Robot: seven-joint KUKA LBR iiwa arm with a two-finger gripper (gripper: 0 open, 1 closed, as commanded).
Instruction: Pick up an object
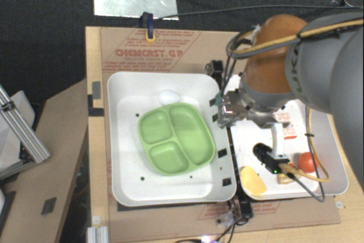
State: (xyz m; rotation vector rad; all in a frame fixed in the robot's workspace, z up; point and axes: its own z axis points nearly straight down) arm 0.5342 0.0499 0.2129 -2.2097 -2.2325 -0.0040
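**Two bins, the gripper low at the wall between them**

The left bin (122,139) holds a green plate (176,136), lying flat and turned at a slant; it has rounded corners, a raised rim and three sunken sections, and its surface looks like smooth matt plastic; just beyond its far edge sits a pale rounded shape (168,97), hard to tell from the white floor. The right bin (250,134) holds a yellow lump (253,180) in the near corner close to the dividing wall, smooth and oval; a red ball (307,162) lies farther right, glossy and partly crossed by a cable; a white card (286,122) with red print lies beyond it, half under the arm (324,65).

The gripper (227,106) hangs over the dividing wall, beside the plate's right edge and well apart from the yellow lump and the red ball; whether it is open or closed cannot be told, and nothing is seen in its grasp. Both bins are shallow, white and round-cornered; they rest on a brown cardboard sheet (153,48) printed in red.
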